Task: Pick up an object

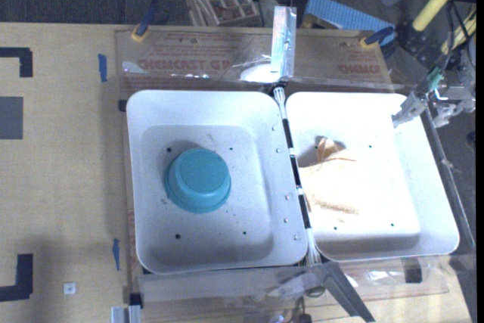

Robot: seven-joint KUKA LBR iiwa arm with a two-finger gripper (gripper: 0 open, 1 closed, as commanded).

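The desk (53, 163) is carrying two shallow white bins side by side, and they are taking up most of the view. The left bin (151, 117) is holding a teal bowl (198, 178), which is sitting upside down a little toward 9 o'clock of that bin's middle, well apart from every wall. The right bin (423, 208) is holding a pale tan, washed-out object (327, 151) lying toward 10 o'clock of its floor, near the wall it shares with the left bin; glare is bleaching it, so its exact shape is hard to tell.

The gripper (412, 108) is hanging over the right bin's rim at about 2 o'clock of that bin, with nothing between its fingers; how far apart they are standing cannot be told from this blurred, small patch.

The relation the next move is turning on: from the gripper, the tan object is lying toward 8 o'clock and is the nearer of the two, while the bowl is lying farther off toward 8 to 9 o'clock, across the shared wall. The bowl is round, so it is offering no long axis to line up with. By my judgement the pick has not yet begun, and either thing is calling for a reach inward and down.
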